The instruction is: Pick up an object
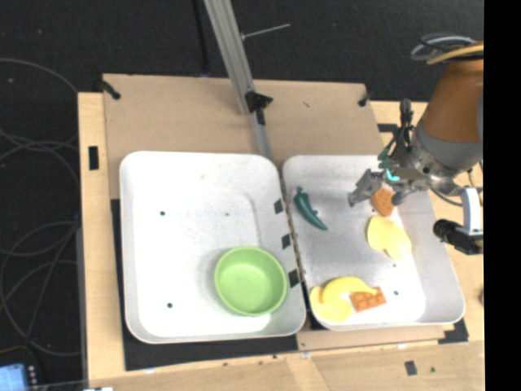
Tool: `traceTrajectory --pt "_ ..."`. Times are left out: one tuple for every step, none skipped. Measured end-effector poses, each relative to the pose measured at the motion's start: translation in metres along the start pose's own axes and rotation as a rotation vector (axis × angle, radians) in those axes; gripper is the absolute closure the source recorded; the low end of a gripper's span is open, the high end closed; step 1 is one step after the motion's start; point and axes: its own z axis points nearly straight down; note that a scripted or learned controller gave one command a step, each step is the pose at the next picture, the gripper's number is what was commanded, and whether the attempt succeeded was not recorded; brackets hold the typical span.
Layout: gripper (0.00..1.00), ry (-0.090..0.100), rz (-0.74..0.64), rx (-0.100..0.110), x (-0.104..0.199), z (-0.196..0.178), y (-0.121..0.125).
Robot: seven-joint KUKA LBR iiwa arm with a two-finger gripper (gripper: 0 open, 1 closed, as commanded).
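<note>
Hovering pincer [379, 192] | spread wide | orange piece [383, 201] between fingers, grip unclear

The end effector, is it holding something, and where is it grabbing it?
It cannot be told. The end effector sits right over a small orange object in the right bin, but a hold isn't visible from this angle.

Both bins, the left bin [163, 186] and the right bin [342, 177], look like smooth white plastic with a faint speckle and a dull sheen. The green bowl [251, 280] seems matt plastic, evenly coloured. The surface [187, 112] is flat tan board, like unvarnished wood or fibreboard, matt throughout. A slanting rail [228, 39] at its far edge looks like brushed grey metal. The arm [456, 104] shows a glossy orange shell over smooth grey casing.
</note>
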Motion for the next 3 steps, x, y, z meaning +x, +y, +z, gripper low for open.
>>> traceTrajectory --pt "0.0 -0.004 0.003 0.004 -0.002 0.05 0.01" --pt "0.0 -0.003 0.004 0.007 -0.008 0.111 0.004" --pt "0.0 -0.004 0.005 0.003 -0.01 0.125 0.004"
